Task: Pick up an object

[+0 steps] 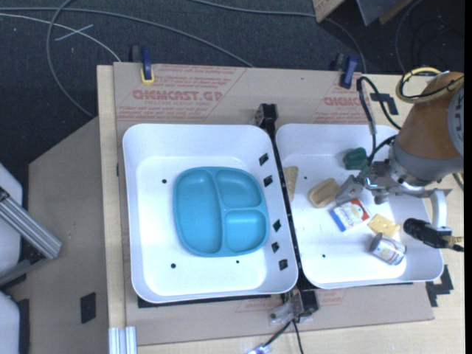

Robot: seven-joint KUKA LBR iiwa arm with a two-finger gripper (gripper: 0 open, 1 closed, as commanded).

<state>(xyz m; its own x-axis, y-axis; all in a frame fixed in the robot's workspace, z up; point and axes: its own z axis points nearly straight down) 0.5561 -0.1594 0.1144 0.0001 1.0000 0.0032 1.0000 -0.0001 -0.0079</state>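
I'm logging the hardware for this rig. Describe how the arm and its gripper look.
The arm is a thick rounded column, grey with an orange band, reaching in from the right. Black and yellow cables loop beside its top. The gripper is a small grey metal piece with dark parts, and a pale bracket hangs off its right side.

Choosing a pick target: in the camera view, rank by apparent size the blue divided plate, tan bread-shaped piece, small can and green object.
1. Blue divided plate, by far.
2. Tan bread-shaped piece and small can look alike; unranked.
3. Green object, though partly hidden by cables.
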